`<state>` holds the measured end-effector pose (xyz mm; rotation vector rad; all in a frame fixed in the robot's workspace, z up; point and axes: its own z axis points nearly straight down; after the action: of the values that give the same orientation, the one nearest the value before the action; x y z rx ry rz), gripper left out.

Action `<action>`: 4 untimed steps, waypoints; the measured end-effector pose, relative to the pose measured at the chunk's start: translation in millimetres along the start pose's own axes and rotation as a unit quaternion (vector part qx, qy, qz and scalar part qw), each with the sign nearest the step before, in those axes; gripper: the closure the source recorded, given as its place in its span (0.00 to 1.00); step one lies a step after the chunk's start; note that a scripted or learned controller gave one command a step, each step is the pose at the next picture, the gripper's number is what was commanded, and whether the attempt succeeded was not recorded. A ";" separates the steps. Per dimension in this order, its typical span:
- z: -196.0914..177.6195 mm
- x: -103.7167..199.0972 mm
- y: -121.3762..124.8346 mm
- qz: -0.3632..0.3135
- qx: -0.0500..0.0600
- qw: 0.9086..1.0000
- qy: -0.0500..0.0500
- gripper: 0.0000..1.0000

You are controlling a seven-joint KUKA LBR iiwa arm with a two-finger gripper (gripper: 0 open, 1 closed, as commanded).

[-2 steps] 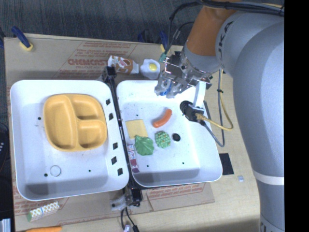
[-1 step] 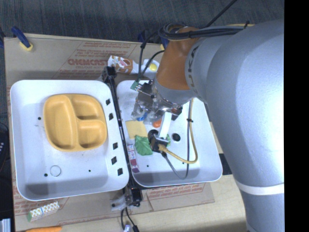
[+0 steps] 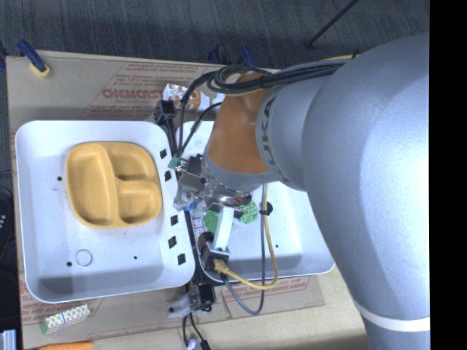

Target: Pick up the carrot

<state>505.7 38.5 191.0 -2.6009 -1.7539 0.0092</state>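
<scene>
Under the arm, carrot's axis cannot be told

White bins, yellow tray, grey arm banded orange

Carrot itself hidden; possible green leafy top in right bin, under arm.

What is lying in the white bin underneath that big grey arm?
In the right bin, something green peeks out beside the arm's wrist. The arm covers most of that bin, so I cannot see a carrot there.
</scene>
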 end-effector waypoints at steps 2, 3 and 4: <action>0.4 -35.4 -18.2 -0.142 0.000 0.990 0.000 1.00; -63.9 -62.0 -6.9 -0.100 -0.002 0.995 0.001 1.00; 0.5 -11.2 -28.4 -0.064 0.000 0.998 0.000 1.00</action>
<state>475.1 38.7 190.7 -2.4827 -1.9174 0.0086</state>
